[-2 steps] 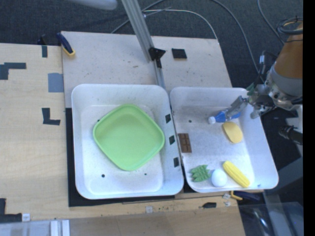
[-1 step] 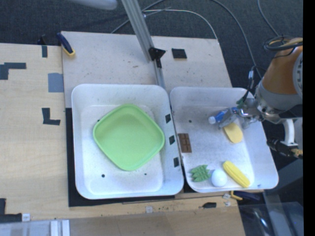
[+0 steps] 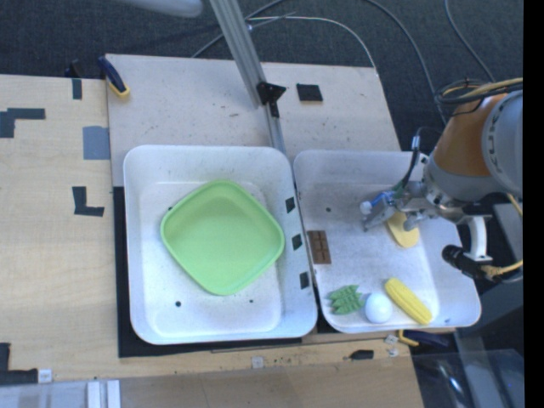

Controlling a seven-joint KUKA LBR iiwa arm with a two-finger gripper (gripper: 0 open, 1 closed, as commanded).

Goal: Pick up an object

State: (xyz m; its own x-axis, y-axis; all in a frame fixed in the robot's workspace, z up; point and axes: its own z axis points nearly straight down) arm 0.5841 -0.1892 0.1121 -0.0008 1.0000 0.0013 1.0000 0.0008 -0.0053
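Observation:
My gripper [image 3: 384, 212] is low in the right bin [image 3: 340, 172], near its middle right. A small pale yellow piece [image 3: 406, 235] lies just below and right of the gripper, partly covered by it; whether they touch I cannot tell. Along the bin's front lie a yellow corn cob [image 3: 409, 302], a white ball [image 3: 378, 309] and a green leafy toy [image 3: 345, 298]. A small brown block [image 3: 319, 246] rests by the bin's left wall.
The left bin [image 3: 144, 228] holds a light green square plate [image 3: 223, 237]. A slanted metal pole [image 3: 246, 53] crosses the bench behind the bins. The arm's grey and orange body [image 3: 480, 155] overhangs the right bin's right edge.

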